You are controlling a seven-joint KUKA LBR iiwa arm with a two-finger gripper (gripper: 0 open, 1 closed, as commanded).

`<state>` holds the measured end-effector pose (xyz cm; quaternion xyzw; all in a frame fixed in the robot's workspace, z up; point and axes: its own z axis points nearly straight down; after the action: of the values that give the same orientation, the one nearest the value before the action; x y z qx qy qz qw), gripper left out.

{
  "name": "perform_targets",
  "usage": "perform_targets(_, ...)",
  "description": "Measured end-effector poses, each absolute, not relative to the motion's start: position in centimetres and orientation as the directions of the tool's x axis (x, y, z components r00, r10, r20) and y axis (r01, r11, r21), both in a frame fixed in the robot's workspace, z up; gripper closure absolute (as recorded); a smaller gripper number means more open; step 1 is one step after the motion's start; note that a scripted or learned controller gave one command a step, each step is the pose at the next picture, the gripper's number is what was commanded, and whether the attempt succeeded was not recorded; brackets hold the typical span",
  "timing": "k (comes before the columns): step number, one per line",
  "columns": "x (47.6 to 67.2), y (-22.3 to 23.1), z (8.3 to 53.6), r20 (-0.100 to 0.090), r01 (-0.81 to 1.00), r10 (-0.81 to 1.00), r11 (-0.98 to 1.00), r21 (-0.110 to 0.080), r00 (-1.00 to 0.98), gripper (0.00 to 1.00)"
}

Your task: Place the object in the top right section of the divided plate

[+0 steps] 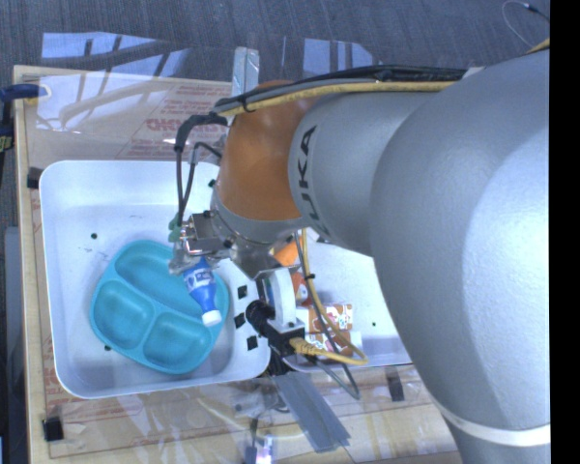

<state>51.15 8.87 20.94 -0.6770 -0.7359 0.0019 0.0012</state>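
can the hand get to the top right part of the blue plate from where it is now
Probably yes. The hand sits right over the plate at its upper right edge, with a blue and white tube below it lying across that rim. Nothing else stands between them.

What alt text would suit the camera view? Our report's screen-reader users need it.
A grey KUKA arm with an orange band reaches over a blue divided plastic plate in the left white bin, with a small white and blue tube at the plate's right edge below the gripper.
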Motion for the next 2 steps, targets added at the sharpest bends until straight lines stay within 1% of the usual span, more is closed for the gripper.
perform_targets(1, 55.5, 14.3, 20.5, 0.000, 0.992, 0.992, 0.124, -0.006, -0.124, 1.00)
perform_targets(2, 49.5, 16.2, 24.5, 0.000, 0.986, 0.987, 0.164, -0.005, -0.164, 1.00)
